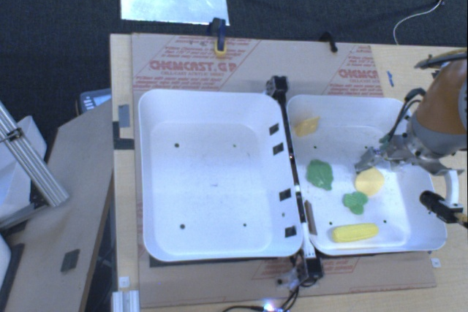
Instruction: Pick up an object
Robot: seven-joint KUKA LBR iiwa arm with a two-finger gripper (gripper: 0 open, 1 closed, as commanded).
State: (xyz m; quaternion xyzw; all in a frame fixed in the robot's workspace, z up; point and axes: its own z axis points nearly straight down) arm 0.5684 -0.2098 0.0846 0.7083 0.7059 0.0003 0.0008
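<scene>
Camera view, inspection notes. Bench (183,55) bears two white bins side by side. Left bin (212,172) at centre. Right bin (344,128) holds five items. Arm (442,109) enters from right, over right bin. Gripper (374,157) low, just above yellow round piece (370,182); open or closed: cannot tell. Corn cob (355,232) near front wall. Large green piece (319,174) mid-bin. Yellow wedge (306,126) near back wall. Small green piece (355,202) between round piece and cob.

Robotics laboratory: two white bins (212,113) clamped to a bench (241,55), aluminium framing (29,164) left of it, dark carpet (58,11) beyond.
</scene>
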